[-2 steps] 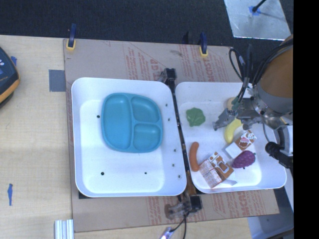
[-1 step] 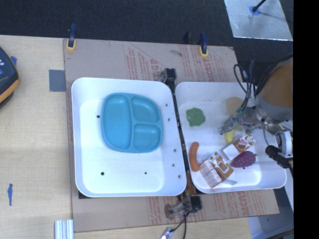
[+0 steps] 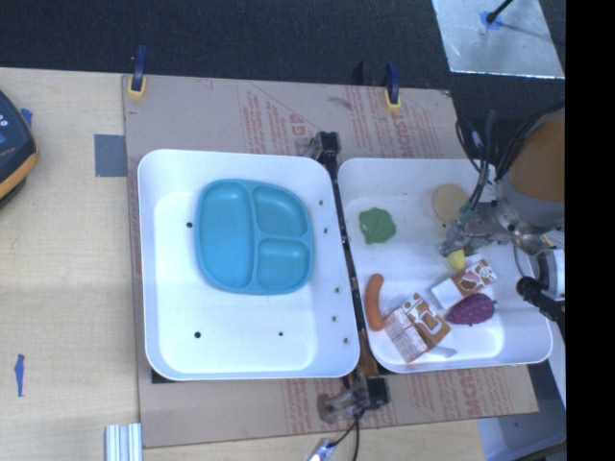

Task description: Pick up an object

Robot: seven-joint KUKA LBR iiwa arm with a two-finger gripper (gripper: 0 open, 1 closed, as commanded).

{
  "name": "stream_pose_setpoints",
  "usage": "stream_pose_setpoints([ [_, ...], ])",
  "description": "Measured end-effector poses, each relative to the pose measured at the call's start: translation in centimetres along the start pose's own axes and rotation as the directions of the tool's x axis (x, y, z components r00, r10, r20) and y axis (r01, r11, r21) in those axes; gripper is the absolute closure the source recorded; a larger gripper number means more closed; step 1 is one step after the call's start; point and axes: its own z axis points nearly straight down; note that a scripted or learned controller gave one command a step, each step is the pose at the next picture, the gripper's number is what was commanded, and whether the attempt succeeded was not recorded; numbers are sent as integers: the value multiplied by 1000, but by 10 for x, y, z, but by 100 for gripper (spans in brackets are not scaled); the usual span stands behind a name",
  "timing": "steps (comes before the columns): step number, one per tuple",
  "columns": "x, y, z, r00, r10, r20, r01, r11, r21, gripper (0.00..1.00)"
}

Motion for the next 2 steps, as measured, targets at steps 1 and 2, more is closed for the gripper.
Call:
stream_pose_setpoints([
  [1,61,41,10,1000,0,-4,0,1000,-1,100],
  [2,111,54,-92,1000,2,-5,-2,1000,-4,100],
])
